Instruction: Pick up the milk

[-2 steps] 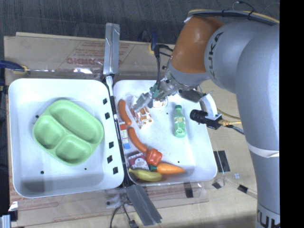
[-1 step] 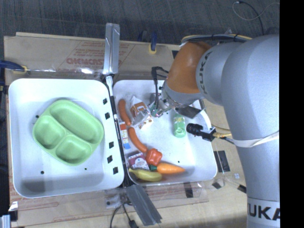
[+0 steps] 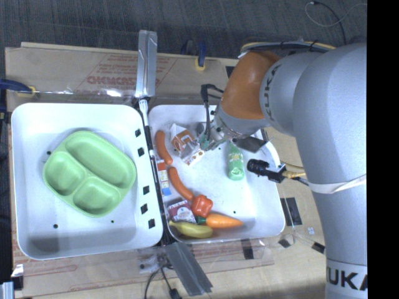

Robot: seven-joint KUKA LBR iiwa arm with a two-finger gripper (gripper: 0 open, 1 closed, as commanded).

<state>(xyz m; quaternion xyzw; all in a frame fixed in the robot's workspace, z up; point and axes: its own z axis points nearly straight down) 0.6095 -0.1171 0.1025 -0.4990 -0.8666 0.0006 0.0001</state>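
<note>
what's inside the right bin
The right bin holds a milk carton by the gripper, two sausages, a green bottle, a red pepper, a carrot and a banana. The arm covers its upper right corner.

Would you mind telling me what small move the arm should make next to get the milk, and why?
Probably a short descent with a slight shift toward the left bin. The hand sits at the milk carton's right edge, not centred over it, and the carton lies tilted in the right bin beside a sausage.
</note>
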